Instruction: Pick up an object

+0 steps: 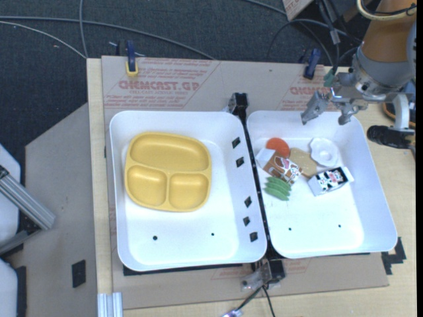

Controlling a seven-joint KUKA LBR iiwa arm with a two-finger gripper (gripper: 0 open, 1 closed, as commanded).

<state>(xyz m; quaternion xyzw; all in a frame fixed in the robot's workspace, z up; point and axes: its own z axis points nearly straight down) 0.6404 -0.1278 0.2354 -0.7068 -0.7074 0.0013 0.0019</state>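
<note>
Objects (297, 169) lie clustered in the right bin's (370, 223) upper half, overlapping, so their outlines blur together. Beside it, the left bin (132, 243) holds a yellow divided tray (168, 171). Above the right bin's far rim, the gripper (328, 114) hangs with fingers spread, grasping nothing.

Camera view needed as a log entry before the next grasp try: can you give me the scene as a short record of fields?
left bin: shallow white bin holding a yellow three-compartment plastic tray
right bin: shallow white bin holding a cluster of small items
cluster: orange-red round piece, green ridged piece, white round lid, black-and-white packet
gripper: two-finger gripper above the right bin's far rim, fingers spread, nothing between them
arm: grey with orange band, entering from the right
</note>
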